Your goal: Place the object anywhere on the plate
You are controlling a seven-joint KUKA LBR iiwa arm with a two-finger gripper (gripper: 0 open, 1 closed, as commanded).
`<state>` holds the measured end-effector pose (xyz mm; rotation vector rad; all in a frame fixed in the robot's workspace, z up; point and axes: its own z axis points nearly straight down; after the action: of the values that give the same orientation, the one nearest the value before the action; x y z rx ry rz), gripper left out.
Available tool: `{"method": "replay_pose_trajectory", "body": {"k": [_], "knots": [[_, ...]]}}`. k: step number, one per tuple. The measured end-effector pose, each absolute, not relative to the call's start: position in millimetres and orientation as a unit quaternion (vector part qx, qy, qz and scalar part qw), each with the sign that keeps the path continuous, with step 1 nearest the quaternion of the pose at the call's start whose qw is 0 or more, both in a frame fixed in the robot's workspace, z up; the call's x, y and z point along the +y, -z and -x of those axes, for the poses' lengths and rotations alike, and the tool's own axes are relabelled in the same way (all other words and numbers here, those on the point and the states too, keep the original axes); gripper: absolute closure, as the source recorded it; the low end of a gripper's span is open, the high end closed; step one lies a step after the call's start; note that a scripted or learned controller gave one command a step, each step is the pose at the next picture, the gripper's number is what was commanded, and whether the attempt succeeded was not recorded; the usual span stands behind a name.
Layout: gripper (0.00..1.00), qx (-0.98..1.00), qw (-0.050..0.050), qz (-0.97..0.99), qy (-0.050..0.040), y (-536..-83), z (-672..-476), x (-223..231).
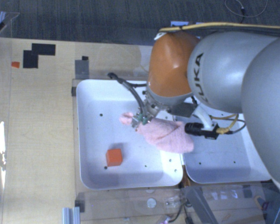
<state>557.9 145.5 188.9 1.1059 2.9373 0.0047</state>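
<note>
Gripper (141,120) is over the left bin (91,125), in its right half, close above the floor. Fingertips are small and partly blurred, so can't tell how far apart they are or whether anything sits between them.

Pink cloth-like object (165,135) lies right at the gripper tip. A small pink end pokes out left of the tip and the bulk spreads right and down, toward the bin's right wall. It touches or overlaps the gripper in this view; can't tell if it's gripped or just lying under it. The right end of the pink object reaches the divide between the two bins, near a black connector with a yellow cable (203,130) hanging off the wrist.

A dark cable (126,85) runs from the bin's upper rim down to the gripper.

Orange-red cube (114,157) sits on the left bin's floor, lower left of the gripper, well apart from it and from the pink object. Upright, nothing touching it.

Right bin (224,167) is beside the left one, mostly covered by the arm. The arm's orange band (170,64) and grey body (233,73) fill the upper right.

Bench (32,139) is light wood, with black square markers (37,54) and a small orange marker (15,65) at upper left.
</note>
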Motion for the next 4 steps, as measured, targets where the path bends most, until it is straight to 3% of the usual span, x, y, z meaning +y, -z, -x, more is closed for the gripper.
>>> {"method": "replay_pose_trajectory", "body": {"k": [1,2,3,4], "knots": [[1.00,0.945,0.001,-0.326,-0.0016,-158,-545.0,210],[1.00,0.952,0.002,-0.306,-0.0020,-126,-556.1,141],[1.00,0.964,0.017,-0.267,-0.0068,-94,-522.2,181],[1.00,0.954,0.009,-0.300,-0.0058,-93,-561.9,123]]}}
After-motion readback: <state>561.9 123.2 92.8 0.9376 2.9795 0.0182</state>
